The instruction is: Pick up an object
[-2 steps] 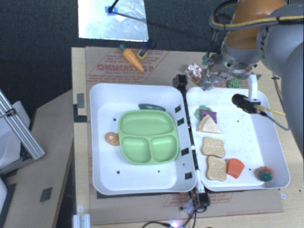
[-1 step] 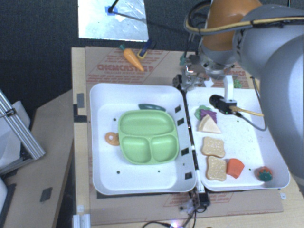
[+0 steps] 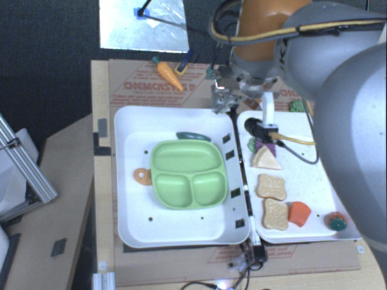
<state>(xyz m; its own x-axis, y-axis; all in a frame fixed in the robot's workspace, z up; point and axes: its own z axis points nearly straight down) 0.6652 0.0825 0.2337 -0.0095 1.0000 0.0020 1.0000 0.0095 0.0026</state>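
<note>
Gripper hangs at the back rim where the two shallow white bins meet, just behind the right back corner of the green three-compartment plastic plate. Whether it is wide or narrow, I cannot tell.

The plate takes the middle of the left bin. There is bare white floor to its left and in front, and its right edge runs close to the dividing rims. A small orange ring lies just left of the plate. A dark green flat piece shows at the plate's back edge.

Right of the plate, across the divider, the right bin carries a row close to the rims: a purple lump, a pale cream wedge against it, then two tan toast-shaped slices, one in front of the other. Farther right sit an orange-red block beside the front slice and a teal-and-orange round piece. Open white floor lies behind those two.

Behind the plate, outside the bins, an orange carrot-shaped toy lies on the cardboard-covered surface.
</note>
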